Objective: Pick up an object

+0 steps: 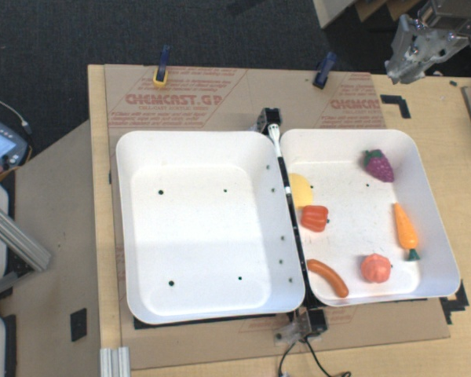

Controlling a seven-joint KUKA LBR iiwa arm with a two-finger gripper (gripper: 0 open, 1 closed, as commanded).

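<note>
The robot's gripper (pixel 414 53) is showing as a boxy grey metal assembly with angular plates, and a small teal-green piece is sitting on the housing just above it.

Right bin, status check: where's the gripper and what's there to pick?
Gripper high above the bench's far right corner, nothing in it. Six toy foods in right bin; carrot and grapes nearest. Nothing blocking.

Two clamps (pixel 162 67) pin brown board (pixel 220 93).
</note>
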